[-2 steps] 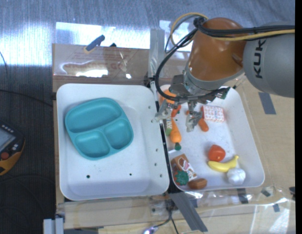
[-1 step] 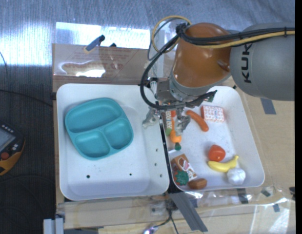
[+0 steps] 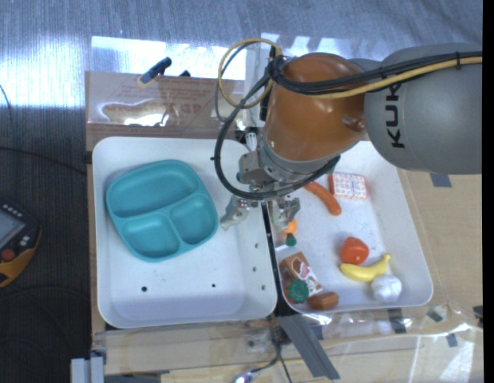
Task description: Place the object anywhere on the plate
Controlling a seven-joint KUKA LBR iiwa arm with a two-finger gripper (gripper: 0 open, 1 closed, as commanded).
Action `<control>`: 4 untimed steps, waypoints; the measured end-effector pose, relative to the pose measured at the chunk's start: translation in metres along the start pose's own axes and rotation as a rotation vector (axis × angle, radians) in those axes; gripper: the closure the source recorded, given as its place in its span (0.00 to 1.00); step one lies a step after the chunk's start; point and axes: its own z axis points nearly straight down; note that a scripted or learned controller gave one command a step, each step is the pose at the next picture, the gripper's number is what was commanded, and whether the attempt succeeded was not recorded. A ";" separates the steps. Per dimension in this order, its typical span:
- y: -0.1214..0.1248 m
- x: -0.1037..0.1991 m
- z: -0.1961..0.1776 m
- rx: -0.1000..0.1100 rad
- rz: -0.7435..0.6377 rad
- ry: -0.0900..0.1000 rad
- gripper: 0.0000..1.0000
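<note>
The smooth teal plastic plate point(image 3: 160, 207), rounded and split into three compartments, is seen in the left white bin point(image 3: 183, 294). The metal pincer point(image 3: 262, 211) is spread wide over the bins' dividing wall, right of the plate, gripping nothing. A small orange-and-green carrot-like toy point(image 3: 290, 231) lies just beyond it.

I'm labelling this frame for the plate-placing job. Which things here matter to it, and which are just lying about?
Part of the job:
teal plate, in the left bin
end effector, over the divide between the bins

Lying about, in the right bin:
tomato
banana
carrot
snack packet
</note>
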 end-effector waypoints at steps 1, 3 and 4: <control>0.037 0.037 0.001 -0.002 -0.277 0.002 0.00; 0.074 -0.033 -0.007 -0.002 -0.588 -0.001 1.00; -0.012 -0.111 0.067 -0.002 -0.592 -0.002 1.00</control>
